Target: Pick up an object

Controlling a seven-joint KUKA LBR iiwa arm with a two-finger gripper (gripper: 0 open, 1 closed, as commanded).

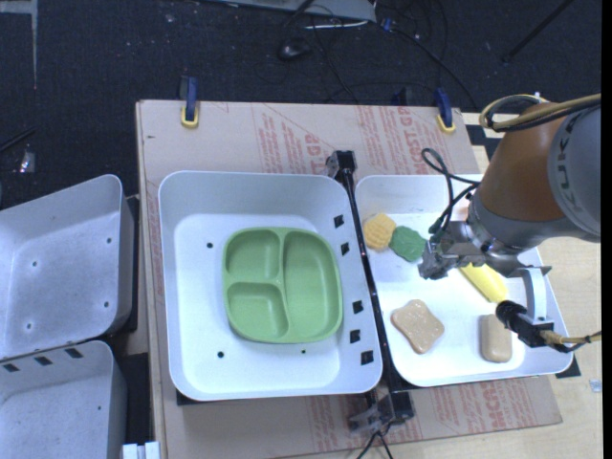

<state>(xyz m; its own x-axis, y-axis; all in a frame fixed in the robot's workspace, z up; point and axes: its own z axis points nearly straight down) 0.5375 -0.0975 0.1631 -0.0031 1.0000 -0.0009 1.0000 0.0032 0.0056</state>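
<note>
Camera view looks down on two bins: the left bin [182, 256] carries a green divided tray [284, 285], while the right bin [411, 194] has a yellow ridged piece [380, 230], a green lump [407, 244], a yellow bar [484, 281], a toast slice [417, 324] and a tan block [494, 338]. Hanging low, the gripper [435, 261] sits just beside the green lump and the bar; whether it is grasping I cannot tell. Crowded neighbours risk a glancing, failed pinch.
</note>
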